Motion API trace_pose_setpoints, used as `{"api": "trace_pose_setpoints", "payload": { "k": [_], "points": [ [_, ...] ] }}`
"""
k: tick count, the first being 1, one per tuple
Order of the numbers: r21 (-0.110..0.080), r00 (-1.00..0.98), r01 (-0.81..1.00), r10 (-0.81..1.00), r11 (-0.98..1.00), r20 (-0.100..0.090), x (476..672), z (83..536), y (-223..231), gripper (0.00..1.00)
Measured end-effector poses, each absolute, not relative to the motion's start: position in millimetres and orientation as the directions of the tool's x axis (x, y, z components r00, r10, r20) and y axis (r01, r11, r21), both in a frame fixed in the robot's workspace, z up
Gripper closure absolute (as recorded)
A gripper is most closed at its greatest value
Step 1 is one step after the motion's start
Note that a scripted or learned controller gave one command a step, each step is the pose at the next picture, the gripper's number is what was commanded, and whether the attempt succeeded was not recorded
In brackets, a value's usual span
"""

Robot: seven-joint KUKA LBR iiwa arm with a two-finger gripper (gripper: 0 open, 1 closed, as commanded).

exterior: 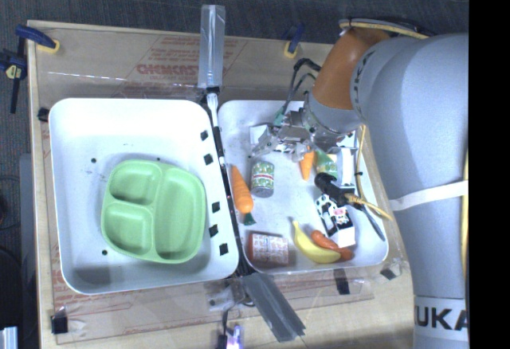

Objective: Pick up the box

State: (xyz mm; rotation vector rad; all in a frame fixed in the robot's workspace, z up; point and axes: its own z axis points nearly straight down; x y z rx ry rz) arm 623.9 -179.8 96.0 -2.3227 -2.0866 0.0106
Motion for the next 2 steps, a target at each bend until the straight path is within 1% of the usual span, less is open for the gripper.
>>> {"api": "trace_pose_setpoints", "payload": {
  "k": [1,2],
  "points": [
    [-0.027,0.094,0.995,0.995,-0.094,0.011,624.5,102.9,-178.5,1.0],
    [-0.028,0.093,0.995,0.996,-0.093,0.011,624.5,102.8,-178.2,0.0]
  ]
}}
